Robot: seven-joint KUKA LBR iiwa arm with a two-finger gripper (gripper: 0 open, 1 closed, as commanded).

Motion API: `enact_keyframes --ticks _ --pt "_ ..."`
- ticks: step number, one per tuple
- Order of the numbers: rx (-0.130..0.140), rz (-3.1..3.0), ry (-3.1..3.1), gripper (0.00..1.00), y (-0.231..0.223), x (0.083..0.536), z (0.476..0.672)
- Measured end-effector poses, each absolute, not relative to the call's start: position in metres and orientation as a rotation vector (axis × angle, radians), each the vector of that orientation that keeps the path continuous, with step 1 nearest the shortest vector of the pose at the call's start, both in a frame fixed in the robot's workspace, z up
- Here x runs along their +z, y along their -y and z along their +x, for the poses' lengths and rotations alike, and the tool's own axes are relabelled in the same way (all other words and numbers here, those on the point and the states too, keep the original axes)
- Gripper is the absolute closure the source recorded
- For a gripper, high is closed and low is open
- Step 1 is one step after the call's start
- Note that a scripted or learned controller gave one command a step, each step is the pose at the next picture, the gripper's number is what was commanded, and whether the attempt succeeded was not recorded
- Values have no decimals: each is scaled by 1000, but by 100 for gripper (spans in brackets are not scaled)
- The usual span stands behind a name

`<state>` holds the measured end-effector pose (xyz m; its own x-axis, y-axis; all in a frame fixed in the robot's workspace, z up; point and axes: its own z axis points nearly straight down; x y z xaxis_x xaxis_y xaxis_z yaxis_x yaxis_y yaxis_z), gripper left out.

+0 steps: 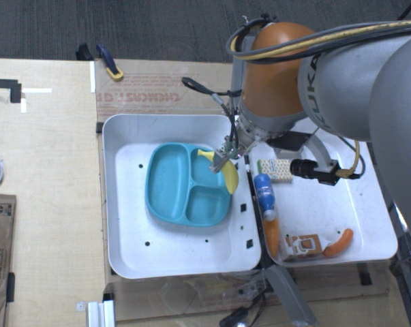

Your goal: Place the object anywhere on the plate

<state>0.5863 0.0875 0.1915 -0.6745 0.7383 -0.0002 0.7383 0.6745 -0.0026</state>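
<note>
Landmark = blue plate (178,182), lying in the left bin (123,251).

Nearest the camera, right of the plate across the bins' shared wall: an orange carrot-like piece (337,243) and a small printed packet (304,244) at the right bin's near edge. A blue-capped bottle (264,195) lies along that wall, just right of the plate, w/ an orange piece (271,235) at its near end. A pale sponge-like block (280,170) sits a bit farther back.

At the plate's right rim: yellow object (230,176), banana-like, hanging from the gripper (225,158). Jaws look pinched on its upper end, though the tips are small and hard to read. Object overlaps the rim and the right compartments; can't tell if it touches the plate or hangs just above.

Beyond the plate: arm's orange band, then bench w/ a red-printed card (157,94) and a blue-yellow clamp (108,63).

Progress, judged: pick done, carry to plate approx done. Left: lower if needed, let go, pull clear. Risk: object is at the rim, could tip off toward the bin wall.
</note>
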Motion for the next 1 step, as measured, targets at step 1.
enact_keyframes --ticks 1 --pt "4 -1267 2874 0 -87 192 586"
